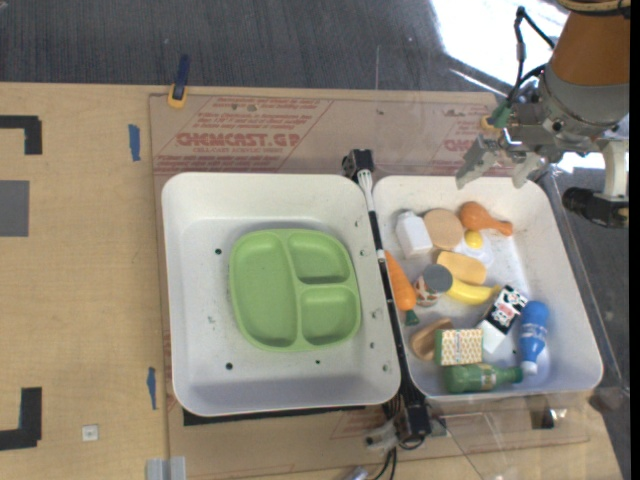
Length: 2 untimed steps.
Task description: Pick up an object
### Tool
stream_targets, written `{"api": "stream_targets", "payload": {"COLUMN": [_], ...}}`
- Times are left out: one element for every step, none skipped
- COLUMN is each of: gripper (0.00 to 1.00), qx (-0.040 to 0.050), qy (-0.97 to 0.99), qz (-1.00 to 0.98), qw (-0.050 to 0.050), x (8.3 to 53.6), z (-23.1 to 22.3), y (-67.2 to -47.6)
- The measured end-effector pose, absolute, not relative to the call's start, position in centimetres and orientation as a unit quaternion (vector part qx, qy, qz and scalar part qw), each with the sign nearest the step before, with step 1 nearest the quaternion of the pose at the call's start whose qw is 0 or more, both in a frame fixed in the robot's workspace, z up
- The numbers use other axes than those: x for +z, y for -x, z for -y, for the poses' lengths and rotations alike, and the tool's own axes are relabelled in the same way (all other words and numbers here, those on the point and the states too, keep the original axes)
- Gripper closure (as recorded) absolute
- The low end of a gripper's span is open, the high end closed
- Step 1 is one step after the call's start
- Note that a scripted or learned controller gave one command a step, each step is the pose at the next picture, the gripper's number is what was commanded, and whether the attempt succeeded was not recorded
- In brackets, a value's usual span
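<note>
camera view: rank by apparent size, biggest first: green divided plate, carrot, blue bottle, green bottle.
1. Green divided plate, by far the largest.
2-4. Carrot, blue bottle and green bottle look about alike in length; too close to rank, and the slanted view adds doubt.

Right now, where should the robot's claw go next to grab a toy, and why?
Probably downward and a little toward the bin's middle. The gripper hangs open above the far edge of the right bin, holding nothing, while the toys lie below it; the orange drumstick-shaped toy looks nearest.
</note>
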<state>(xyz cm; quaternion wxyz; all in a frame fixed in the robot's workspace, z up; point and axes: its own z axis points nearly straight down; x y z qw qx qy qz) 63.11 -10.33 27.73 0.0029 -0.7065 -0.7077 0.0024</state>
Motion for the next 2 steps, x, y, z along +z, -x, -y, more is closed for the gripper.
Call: {"api": "stream_targets", "payload": {"gripper": [0.0,0.0], "qx": [0.0041,-0.0006], "qy": [0.636,0.67], "qz": [0.772,0.742], "qw": [0.007,-0.002], "x": [13.5,10.0], "z": [12.7,10.4], "y": [-60.7,-60.2]}}
